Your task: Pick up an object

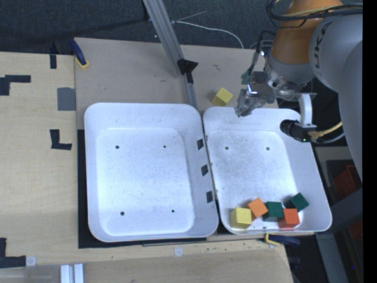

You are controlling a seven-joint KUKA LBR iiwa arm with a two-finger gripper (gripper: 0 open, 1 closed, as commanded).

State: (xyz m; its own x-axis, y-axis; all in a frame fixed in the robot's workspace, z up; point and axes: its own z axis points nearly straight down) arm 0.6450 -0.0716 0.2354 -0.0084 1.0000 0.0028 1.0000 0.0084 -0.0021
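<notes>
Gripper point(243, 109): hanging over the far rim of the right bin point(306, 158), fingers pointing down and toward the bench; whether they are apart or together cannot be told from this view, and nothing is showing between them.

Arm point(330, 34): grey, with the orange band point(303, 25) above the wrist, reaching in from the right and bending over the right bin's far right corner. Black cables are looping over the orange band.

Right bin: shallow, white, holding five blocks, all crowding along its near wall. Contents, left to right:
- yellow block point(241, 216), sitting nearest the left corner;
- orange block point(257, 207), tilted, just beside the yellow one;
- dark green block point(274, 210), just beside the orange one;
- red-orange block point(290, 217), lying against the near wall;
- second green block point(299, 201), sitting behind the red-orange one.
All five are lying well apart from the gripper.

Left bin point(100, 158): shallow, white, sitting edge to edge with the right bin.

Loose yellow block point(223, 96): resting on the bench point(118, 69) outside both bins, just beyond the right bin's far left corner and near the gripper, to its left.

Metal rail point(168, 34): slanting down from the top of the view toward the gap between the bins.
</notes>
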